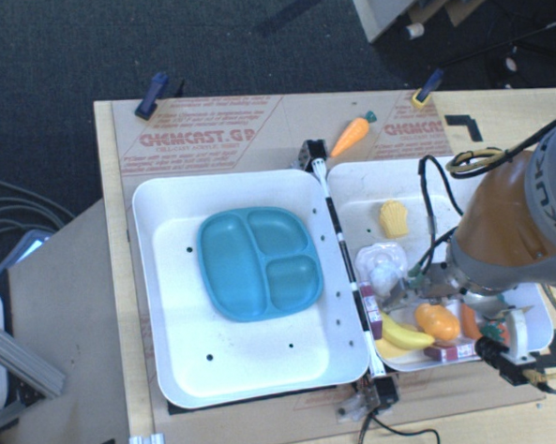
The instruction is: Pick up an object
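— How far along are we?
— Our claw (430, 287) is low in the right bin (541, 336) by the orange (438, 323) and banana (405, 333); we cannot tell its grip, and nothing looks lifted.
— The surroundings?
— A wooden surface (216, 131) with a toy carrot (349, 136); dark carpet (52, 52) beyond.

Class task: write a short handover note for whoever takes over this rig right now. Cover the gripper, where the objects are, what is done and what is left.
Gripper: hidden under the arm, low over the right bin; grip unknown.
Right bin: corn, clear bag, banana, orange.
Left bin: blue tray.
Carrot lies on the bench behind the bins.
Done: arm is down among the objects.
Left: nothing seen lifted yet; a pick is still needed.
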### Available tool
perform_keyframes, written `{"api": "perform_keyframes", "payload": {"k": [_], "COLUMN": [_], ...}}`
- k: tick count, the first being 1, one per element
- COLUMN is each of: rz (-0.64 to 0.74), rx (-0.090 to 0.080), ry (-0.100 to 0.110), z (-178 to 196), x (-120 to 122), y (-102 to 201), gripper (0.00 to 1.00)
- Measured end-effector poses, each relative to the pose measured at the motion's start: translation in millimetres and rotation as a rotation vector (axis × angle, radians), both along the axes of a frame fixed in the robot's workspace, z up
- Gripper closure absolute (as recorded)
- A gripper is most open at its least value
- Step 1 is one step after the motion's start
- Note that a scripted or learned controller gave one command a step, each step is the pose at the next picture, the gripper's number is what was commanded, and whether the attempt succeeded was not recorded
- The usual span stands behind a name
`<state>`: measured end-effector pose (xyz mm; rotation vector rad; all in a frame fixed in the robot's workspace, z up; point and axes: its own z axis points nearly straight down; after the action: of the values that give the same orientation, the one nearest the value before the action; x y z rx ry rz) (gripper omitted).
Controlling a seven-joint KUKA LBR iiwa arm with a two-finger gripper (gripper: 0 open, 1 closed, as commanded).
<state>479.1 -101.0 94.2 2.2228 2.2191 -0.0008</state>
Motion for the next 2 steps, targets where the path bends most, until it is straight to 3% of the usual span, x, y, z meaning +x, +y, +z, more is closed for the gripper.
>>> {"api": "perform_keyframes", "payload": {"k": [1,2], "rz": [0.000,0.000], "rx": [0.000,0.000], "ry": [-0.001,-0.001], "z": [9.7,9.6], "x": [0.3,0.1], "y": [0.5,0.3], "gripper": [1.00,0.00]}}
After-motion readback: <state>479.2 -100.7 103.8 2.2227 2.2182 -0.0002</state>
